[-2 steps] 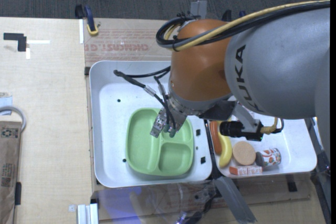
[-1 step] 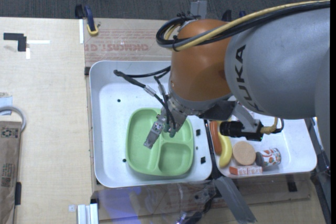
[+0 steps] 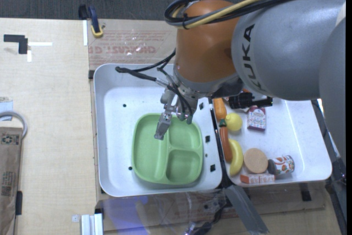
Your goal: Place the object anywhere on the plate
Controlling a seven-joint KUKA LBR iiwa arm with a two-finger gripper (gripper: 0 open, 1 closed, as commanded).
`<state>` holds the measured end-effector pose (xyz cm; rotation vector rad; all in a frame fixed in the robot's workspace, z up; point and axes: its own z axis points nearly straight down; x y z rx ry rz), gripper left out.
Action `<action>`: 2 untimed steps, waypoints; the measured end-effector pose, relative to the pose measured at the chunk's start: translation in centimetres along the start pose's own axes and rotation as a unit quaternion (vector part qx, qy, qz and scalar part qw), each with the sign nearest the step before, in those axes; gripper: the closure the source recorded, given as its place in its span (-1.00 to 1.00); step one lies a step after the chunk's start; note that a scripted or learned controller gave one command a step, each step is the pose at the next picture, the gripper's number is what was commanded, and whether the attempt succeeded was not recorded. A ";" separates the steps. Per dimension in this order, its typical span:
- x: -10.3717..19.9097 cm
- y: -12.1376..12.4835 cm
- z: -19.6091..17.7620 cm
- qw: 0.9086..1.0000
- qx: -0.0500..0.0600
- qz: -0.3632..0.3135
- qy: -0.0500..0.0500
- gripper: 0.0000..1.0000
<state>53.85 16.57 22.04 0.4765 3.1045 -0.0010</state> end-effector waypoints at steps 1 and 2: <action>-0.2 -0.1 -0.9 1.000 0.000 0.002 -0.001 1.00; 3.3 1.7 0.4 0.999 0.000 -0.039 0.001 1.00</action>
